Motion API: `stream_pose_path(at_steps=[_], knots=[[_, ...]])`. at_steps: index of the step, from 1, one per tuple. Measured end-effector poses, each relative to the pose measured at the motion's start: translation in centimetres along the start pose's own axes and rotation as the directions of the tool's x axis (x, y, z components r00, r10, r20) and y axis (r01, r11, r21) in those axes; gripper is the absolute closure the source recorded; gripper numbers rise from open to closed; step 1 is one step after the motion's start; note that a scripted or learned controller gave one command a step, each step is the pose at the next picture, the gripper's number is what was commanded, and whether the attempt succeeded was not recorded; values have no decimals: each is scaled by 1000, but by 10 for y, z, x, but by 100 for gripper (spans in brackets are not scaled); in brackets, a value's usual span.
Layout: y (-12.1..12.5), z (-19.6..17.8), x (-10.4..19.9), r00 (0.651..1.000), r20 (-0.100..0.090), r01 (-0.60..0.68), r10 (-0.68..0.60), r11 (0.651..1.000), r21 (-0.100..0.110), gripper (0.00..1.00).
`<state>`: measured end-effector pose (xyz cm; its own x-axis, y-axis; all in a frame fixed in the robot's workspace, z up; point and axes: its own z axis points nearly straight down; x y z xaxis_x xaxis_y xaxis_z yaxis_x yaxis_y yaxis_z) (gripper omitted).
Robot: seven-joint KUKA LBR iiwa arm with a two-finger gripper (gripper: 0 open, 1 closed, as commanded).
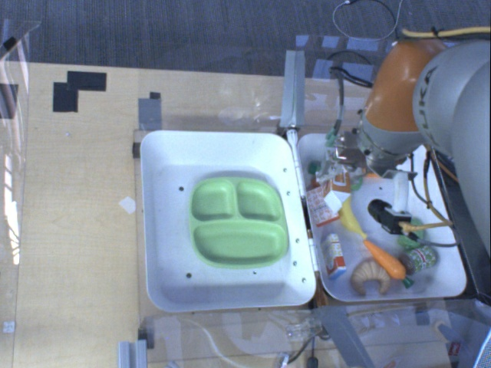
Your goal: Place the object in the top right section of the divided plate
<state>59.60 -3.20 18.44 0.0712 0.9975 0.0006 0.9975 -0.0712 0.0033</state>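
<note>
The croissant [371,277] lies at the near edge of the right bin [453,282], just beside an orange carrot [386,259]. The end effector [343,162] hangs low over that bin's far left corner among small packets; whether it grips anything I cannot tell. In the left bin [165,205], the green divided plate [238,221] sits, its top right section bare.

The arm [430,90] reaches in from the right, bent downward, its gripper [341,163] lowered at wrist's end
</note>
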Motion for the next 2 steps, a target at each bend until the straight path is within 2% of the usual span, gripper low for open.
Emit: stream_pose_path(at_steps=[1,2], knots=[[24,0,94,962,1,-273,273,962,2,100],[24,0,94,962,1,-273,273,962,1,0]])
